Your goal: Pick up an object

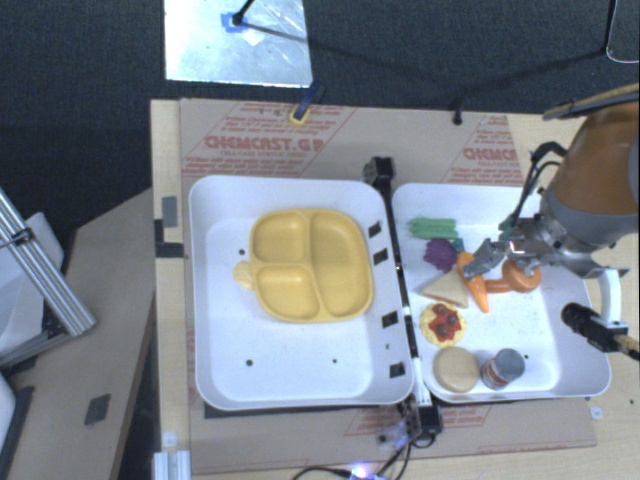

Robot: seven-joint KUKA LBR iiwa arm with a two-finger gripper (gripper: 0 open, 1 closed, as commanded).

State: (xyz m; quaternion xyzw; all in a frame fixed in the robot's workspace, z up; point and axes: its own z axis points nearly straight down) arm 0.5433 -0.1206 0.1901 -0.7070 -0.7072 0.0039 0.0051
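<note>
Gripper (497,255) hovering low over orange carrot (478,286) nr middle of right bin (575,368), can't tell finger state, nothing lifted yet, pick still pending

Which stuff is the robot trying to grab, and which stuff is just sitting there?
For the job:
end effector
carrot
purple grapes
sandwich wedge
mini pizza
bun
can
green beans

Just lying about:
yellow divided plate
left bin

We see an orange carrot (479,290) lying tilted in the right bin (575,363), between a purple piece (439,254) and a sandwich wedge (447,287).
</note>
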